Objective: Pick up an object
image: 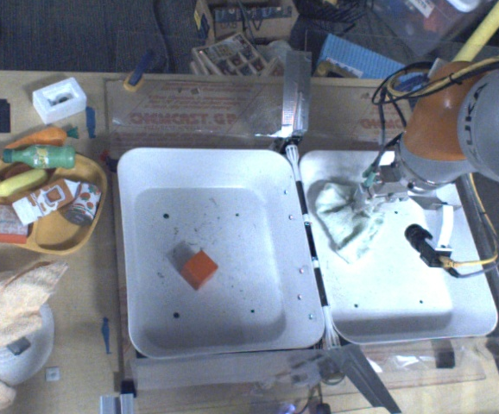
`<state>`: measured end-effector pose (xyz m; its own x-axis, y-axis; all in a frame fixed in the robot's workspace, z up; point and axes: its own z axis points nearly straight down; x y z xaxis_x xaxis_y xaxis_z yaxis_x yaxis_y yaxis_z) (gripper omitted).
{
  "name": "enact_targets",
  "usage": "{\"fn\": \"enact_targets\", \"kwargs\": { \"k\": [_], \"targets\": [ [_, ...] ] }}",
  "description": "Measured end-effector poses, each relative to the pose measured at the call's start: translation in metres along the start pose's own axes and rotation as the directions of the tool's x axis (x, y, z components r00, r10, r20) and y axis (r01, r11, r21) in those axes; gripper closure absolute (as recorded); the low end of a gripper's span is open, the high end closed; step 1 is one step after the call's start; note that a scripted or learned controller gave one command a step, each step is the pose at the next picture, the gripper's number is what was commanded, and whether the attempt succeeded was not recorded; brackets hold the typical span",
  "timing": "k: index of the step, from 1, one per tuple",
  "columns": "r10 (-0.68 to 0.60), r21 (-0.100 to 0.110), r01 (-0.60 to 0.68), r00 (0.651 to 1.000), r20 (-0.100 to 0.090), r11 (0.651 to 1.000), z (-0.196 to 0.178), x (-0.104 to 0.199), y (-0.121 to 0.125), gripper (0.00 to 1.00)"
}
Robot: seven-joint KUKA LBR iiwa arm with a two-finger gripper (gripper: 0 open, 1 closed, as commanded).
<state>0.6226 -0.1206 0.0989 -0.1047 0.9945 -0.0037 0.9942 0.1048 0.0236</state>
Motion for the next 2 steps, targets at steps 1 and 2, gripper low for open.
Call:
{"fn": "enact_targets", "kwargs": {
  "k": [1,2],
  "targets": [
    [0.005,-0.005,-0.005,1.000,0.002,1.000,-0.011,-0.003,0.001,1.00],
    [-0.021,0.022,0.021,1.000,-0.003,1.000,-0.107,0.040,0.019,1.00]
  ]
}}
